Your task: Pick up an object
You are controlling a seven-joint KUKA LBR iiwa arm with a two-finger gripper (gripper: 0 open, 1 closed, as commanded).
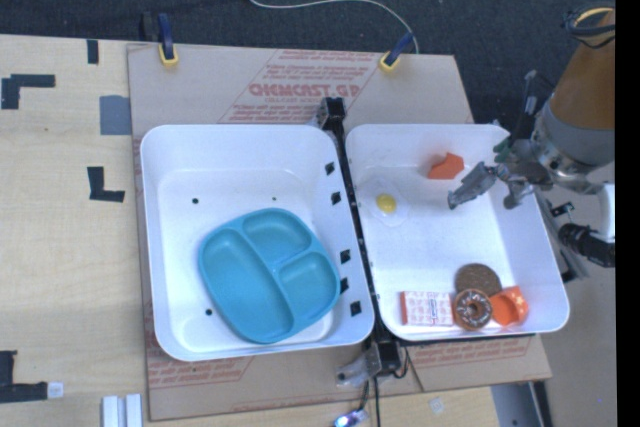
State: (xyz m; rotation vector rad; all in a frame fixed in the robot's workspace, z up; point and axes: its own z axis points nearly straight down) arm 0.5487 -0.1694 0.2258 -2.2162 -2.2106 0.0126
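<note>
The right bin (520, 240) holds an orange block (446, 165) near its back, a small yellow piece (386, 205) at its left, and along the front a red-and-white packet (425, 308), a brown round cookie (478, 277), a sprinkled doughnut (472, 310) and an orange cup-like toy (509, 306). My gripper (492, 187) hovers over the right bin's back right part, just right of the orange block, its fingers (469, 187) spread open with nothing between them.
The left bin (160, 215) holds a blue divided plate (269, 272). A black divider with clips (345, 205) runs between the bins. Both bins rest on a cardboard sheet (290, 90) clamped at the back; a cable loops beyond it.
</note>
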